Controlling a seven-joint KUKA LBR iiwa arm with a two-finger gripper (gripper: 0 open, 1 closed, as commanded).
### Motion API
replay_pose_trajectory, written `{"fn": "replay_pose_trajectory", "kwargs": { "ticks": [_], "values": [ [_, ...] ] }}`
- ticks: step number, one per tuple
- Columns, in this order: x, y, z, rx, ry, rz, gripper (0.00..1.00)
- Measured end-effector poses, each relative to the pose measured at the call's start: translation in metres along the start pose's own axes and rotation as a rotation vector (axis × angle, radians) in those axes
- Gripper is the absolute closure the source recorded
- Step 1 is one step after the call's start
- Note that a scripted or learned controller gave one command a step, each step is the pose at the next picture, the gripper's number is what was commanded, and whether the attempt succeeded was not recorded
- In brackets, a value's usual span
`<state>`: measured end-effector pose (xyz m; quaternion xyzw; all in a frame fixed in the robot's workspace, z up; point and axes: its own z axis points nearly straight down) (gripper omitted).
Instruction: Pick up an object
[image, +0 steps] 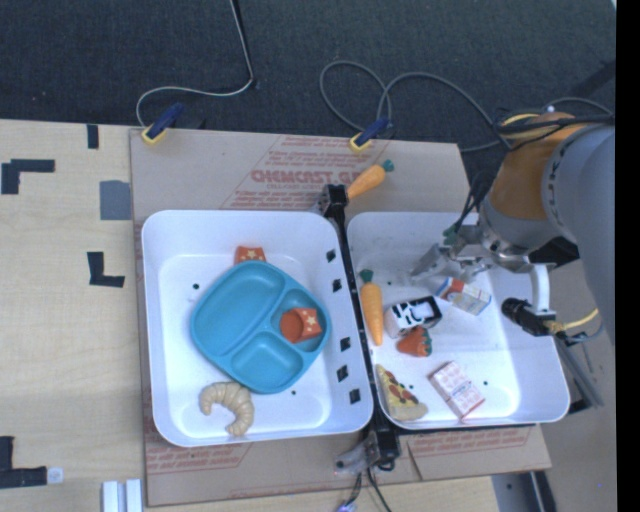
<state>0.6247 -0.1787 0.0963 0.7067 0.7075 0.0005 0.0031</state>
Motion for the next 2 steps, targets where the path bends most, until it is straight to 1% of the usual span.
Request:
{"fn": "replay_pose_trajectory", "kwargs": {
  "ticks": [1, 2],
  "values": [
    [0.073, 0.045, 0.011, 0.003, 0.004, -0.002, 0.0],
    [0.059, -0.048, -0.04, 0.005, 0.003, 0.002, 0.0]
  ]
}}
